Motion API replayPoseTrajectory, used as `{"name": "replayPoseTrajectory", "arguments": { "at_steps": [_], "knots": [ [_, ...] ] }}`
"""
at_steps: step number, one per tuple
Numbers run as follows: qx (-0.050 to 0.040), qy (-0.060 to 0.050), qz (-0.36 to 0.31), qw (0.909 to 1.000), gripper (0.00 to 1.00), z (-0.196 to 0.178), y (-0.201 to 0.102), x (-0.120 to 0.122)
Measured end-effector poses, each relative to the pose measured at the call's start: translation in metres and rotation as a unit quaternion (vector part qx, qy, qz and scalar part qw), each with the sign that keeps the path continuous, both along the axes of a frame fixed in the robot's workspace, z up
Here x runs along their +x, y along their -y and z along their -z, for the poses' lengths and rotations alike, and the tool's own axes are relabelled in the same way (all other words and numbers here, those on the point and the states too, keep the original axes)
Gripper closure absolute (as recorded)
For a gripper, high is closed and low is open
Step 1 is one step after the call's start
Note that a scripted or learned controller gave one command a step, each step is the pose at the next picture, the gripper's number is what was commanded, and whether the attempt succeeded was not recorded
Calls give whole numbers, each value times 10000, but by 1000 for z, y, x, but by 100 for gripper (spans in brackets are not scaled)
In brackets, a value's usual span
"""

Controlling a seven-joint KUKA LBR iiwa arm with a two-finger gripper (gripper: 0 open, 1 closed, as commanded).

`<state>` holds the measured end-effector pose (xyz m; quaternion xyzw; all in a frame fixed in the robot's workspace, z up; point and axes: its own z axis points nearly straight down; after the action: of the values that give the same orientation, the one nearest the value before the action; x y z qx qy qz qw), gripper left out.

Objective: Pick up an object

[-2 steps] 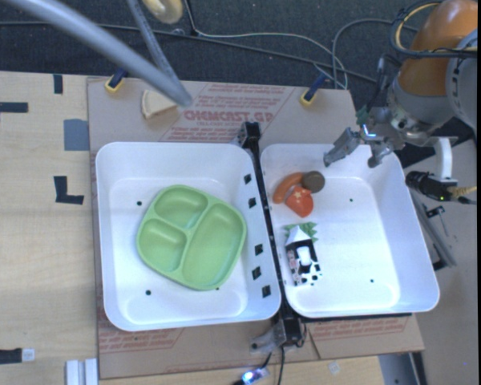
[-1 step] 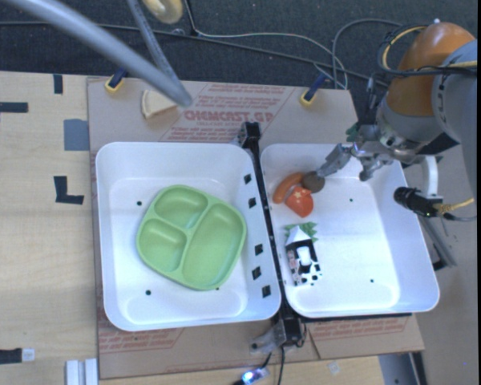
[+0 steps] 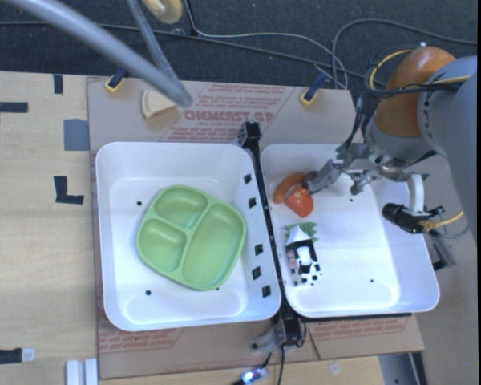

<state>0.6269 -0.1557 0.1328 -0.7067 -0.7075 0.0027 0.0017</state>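
In the right half of the frame, the gripper [image 3: 314, 180] is seen lowered into the right bin [image 3: 401, 291], its dark tip touching an orange-red object [image 3: 293, 195] that lies near the bin's upper left corner; whether the jaws are spread or pressed together cannot be told. Just below, a black-and-white object with a green top [image 3: 302, 255] is seen lying on the bin floor. At centre left, a green divided plate [image 3: 193, 237] is held in the left bin [image 3: 116, 215].
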Motion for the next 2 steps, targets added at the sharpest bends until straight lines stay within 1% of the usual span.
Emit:
{"name": "replayPoseTrajectory", "arguments": {
  "at_steps": [1, 2],
  "knots": [
    [0, 21, -12, 10000, 100, -13, -1, 2],
    [6, 51, -5, 10000, 100, -62, -4, -6]
  ]
}}
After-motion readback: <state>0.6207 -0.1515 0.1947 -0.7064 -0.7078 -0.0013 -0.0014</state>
